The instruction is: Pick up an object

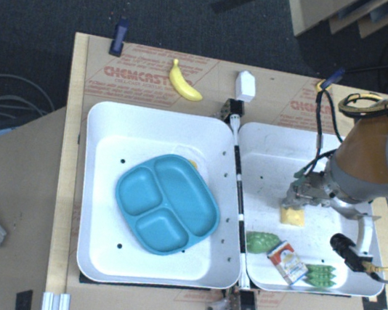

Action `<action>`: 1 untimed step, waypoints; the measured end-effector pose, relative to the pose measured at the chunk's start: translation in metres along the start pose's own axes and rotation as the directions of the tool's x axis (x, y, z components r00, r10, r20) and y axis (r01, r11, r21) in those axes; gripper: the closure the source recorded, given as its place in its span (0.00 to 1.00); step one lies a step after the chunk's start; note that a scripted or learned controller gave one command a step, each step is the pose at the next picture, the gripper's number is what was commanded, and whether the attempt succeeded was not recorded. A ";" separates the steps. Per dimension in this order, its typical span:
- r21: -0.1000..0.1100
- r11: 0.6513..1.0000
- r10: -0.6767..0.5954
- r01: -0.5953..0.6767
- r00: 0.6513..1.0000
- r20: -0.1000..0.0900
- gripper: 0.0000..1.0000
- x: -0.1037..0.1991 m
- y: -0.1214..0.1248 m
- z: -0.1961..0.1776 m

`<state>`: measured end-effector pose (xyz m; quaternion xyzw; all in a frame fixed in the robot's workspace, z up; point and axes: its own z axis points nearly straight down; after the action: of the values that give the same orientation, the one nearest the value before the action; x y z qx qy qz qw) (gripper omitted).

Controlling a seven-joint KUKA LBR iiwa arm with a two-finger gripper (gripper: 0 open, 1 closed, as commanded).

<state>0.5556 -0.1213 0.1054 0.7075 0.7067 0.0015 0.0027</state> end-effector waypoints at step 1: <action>0.001 1.000 0.000 0.000 1.000 0.000 0.00 0.000 0.000 0.000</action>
<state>0.5554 -0.1213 0.1053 0.7073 0.7069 0.0014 0.0025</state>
